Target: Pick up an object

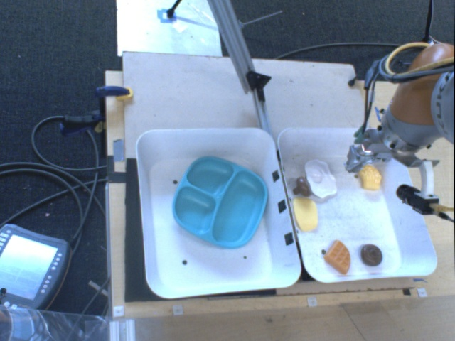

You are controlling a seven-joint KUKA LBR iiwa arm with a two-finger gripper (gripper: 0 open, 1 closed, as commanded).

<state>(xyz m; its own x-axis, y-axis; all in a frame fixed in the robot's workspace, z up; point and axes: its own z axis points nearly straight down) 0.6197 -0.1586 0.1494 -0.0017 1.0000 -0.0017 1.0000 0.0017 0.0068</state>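
The right bin (416, 258) holds several small food-like toys. A white piece (320, 178) lies beside a small brown one (302, 187), with a pale yellow oval (306, 214) just below them. Near the front are an orange waffle (338, 256) and a round brown cookie (371, 254). A small yellow chunk (370, 178) lies at the back right of the bin. My gripper (359, 160) hangs directly over that chunk's upper left edge, very close to it or touching it. I cannot tell whether the chunk rests on the bin floor or is lifted.
The left bin (153, 261) holds a blue divided plate (220, 201). A grey metal pole (238, 41) slants down to the wall between the bins. Cables and a pendant (28, 261) lie left of the bench. A black part of the arm (416, 199) juts over the right bin.
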